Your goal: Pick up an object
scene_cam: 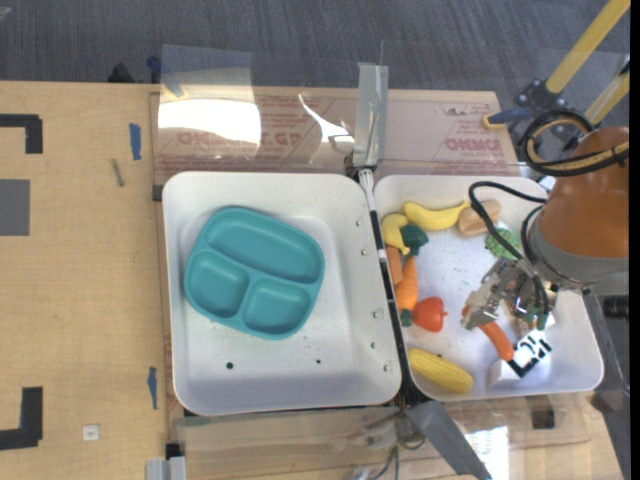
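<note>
Two white bins sit side by side on the tabletop point(70, 268), and all the action is over on the right one. Left bin point(190, 368) carries a teal divided plate point(255, 271), lying flat toward its middle. Right bin point(575, 363) is crowded: a yellow banana point(435, 214) up near the far wall, a tan bread-like piece point(475, 218) just beside it, a small yellow and green toy point(400, 233) against the divider, an orange carrot point(406, 286) below that, a red tomato point(430, 314) touching the carrot's lower end, and a yellow corn cob point(441, 370) down by the near wall. Green leafy piece point(503, 242) lies close to the arm. The grey and orange arm point(590, 203) reaches in from the right, and the hand point(497, 303) is low over the bin floor, right of the tomato. A small orange piece point(498, 341) lies just below the hand, next to a black and white tag point(530, 353). Whether the hand is spread or pressed together, I cannot tell from this angle, and nothing is clearly pinched.
</note>
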Tool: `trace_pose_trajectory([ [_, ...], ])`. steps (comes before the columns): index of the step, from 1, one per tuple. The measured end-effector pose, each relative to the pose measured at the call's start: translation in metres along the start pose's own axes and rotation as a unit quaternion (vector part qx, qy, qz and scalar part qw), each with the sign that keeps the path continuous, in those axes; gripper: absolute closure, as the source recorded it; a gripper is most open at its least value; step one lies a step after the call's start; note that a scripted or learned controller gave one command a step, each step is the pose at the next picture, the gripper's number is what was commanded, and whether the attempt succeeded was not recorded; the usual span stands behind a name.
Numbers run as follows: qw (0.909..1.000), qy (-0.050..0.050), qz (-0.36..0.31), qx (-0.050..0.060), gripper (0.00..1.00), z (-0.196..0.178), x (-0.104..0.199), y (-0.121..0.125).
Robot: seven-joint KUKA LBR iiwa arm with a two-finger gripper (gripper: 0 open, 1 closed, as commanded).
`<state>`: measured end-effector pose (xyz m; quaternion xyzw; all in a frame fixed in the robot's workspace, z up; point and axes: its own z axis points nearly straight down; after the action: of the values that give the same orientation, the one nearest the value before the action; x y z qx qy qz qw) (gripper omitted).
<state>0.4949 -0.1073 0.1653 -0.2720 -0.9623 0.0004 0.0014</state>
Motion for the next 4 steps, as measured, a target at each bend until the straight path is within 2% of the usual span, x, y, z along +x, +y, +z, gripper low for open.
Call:
trace_pose_trajectory([
  [1,0.9971,-0.005,0.077,-0.003,1.00,-0.069,-0.010,0.064],
  [2,0.9924,0.000,-0.123,0.000,1.00,0.005,-0.028,0.032],
  [3,0.9224,-0.002,-0.386,-0.001,1.00,0.057,0.010,-0.011],
  [4,0.9223,-0.005,-0.386,-0.001,0.00,0.056,0.009,-0.011],
])
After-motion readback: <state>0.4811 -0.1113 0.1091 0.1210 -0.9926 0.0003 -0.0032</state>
